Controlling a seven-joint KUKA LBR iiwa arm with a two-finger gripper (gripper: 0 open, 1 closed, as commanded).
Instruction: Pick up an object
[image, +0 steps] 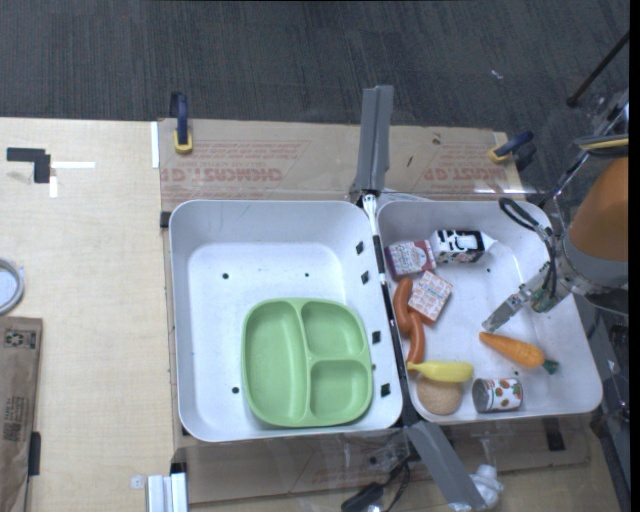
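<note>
Toys crowd the right bin, lower right of the frame: a carrot nearest the gripper, a can below it, a banana over a round bun, an orange sausage along the left wall, two small boxes and a black-and-white cow higher up. The left bin carries a green tray.

From where I stand the gripper hangs in open space in the right bin, just above the carrot, slanted down to the left. I cannot tell how far apart its tips are, and nothing sits between them.

My guess is the carrot is the handiest target. To do it well, the arm should come square over the thick orange middle, clear of the green stalk end, close across its narrow width, and drop low enough that the tips straddle it rather than skate off. The can lies close, so a clumsy descent could nudge it.
</note>
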